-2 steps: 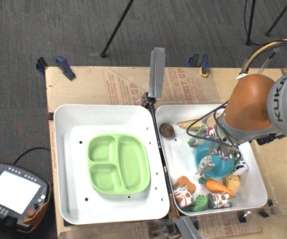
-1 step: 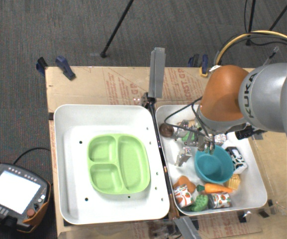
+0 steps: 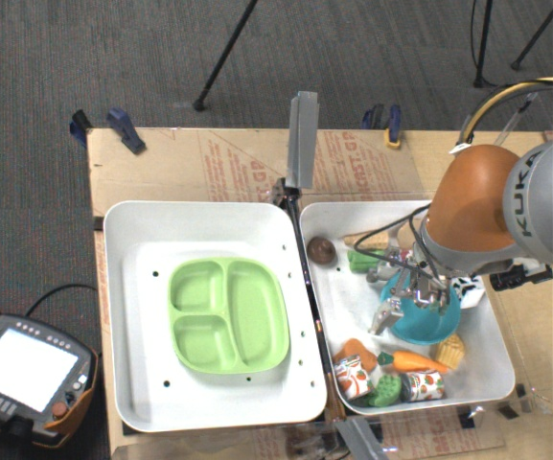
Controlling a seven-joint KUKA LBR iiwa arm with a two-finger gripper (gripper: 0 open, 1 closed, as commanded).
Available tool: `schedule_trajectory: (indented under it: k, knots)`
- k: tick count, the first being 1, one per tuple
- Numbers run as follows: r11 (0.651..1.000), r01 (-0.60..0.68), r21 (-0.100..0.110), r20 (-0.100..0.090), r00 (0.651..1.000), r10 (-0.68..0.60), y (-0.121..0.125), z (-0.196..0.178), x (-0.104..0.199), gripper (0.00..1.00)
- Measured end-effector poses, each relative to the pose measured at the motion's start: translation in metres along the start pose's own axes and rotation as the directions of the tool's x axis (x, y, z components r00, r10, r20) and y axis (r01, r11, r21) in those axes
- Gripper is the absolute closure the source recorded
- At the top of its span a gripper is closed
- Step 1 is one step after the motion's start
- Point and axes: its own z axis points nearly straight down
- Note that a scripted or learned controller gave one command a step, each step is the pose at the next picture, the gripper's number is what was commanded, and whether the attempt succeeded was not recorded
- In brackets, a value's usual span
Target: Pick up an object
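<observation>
In the right bin (image 3: 492, 353), claw (image 3: 405, 305) over teal bowl (image 3: 425, 326) (grip unclear); left bin (image 3: 123, 257) holds green tray (image 3: 228, 314).

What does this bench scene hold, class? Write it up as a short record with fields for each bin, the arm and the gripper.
left bin: shallow white bin holding a light green plastic divided plate
right bin: shallow white bin with a teal bowl, an orange toy carrot, a small brown round object and two small printed cans
arm: grey arm with orange band, reaching over the right bin
gripper: two-finger gripper above the teal bowl; finger state unclear
</observation>
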Motion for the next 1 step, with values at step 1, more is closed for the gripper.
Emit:
schedule_trajectory:
  k: [1]
  knots:
    - [1.0, -0.004, 0.001, 0.0, 1.0, 0.004, 0.0493, -0.0001, 0.0061, 0.0]
